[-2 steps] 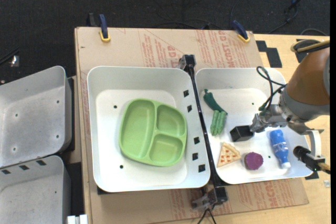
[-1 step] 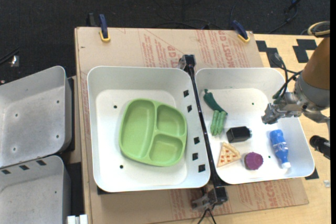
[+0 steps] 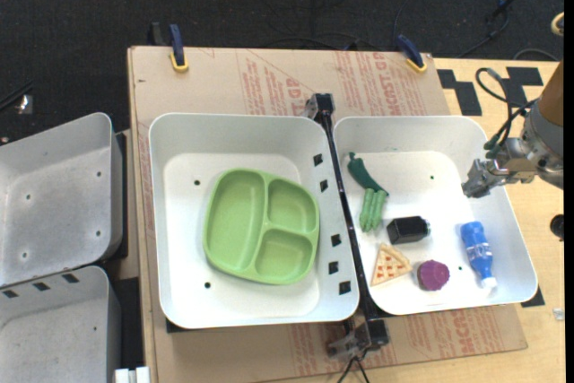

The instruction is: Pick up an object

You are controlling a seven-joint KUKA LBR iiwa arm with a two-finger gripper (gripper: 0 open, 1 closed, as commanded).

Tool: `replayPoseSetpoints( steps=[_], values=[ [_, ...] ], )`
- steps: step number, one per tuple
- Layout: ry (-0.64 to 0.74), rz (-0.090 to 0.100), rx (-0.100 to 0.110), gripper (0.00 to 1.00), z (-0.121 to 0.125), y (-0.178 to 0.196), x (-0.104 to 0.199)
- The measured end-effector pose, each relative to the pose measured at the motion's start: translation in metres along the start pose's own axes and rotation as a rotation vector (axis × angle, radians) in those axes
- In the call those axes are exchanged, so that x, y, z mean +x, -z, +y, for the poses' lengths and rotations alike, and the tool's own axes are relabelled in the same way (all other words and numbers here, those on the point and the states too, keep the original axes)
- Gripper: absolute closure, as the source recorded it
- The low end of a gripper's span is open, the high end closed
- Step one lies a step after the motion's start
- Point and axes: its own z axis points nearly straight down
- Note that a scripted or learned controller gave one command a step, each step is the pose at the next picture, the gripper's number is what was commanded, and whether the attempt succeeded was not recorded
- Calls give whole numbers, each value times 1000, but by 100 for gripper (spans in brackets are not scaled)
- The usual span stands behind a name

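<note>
Grey metal at the right edge is the arm, cut off by the frame, so only its wrist and the end effector (image 3: 475,179) show. The end effector hangs over the right rim of the right bin (image 3: 408,132); it is small and dark against the wall, and I cannot tell how it is set. Nothing is seen in its grip.

The right bin holds five things. A green pea pod (image 3: 369,197) lies at the left, its dark stem pointing to the far left. Just right of its near end sits a black block (image 3: 408,230). Nearer still, a pizza slice (image 3: 389,266) lies beside a purple lump (image 3: 433,274), whose exact form is hard to make out. A blue bottle (image 3: 476,253) lies on its side at the right, well apart from the block, its pale cap toward the near wall, below the end effector.

The left bin (image 3: 235,132) holds a green plate (image 3: 262,227) with three compartments, tilted a little in the middle of the floor.

Both bins rest on a cardboard sheet (image 3: 269,76) clamped to the counter (image 3: 543,202). More white bins (image 3: 54,184) at the far left are cut off by the frame.
</note>
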Motion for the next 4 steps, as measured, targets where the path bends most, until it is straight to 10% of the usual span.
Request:
replayPoseSetpoints(
  steps=[1, 4],
  values=[
    [0, 1, 4, 100, 0, -5, 0],
    [5, 3, 4, 100, 3, -4, 153]
  ],
)
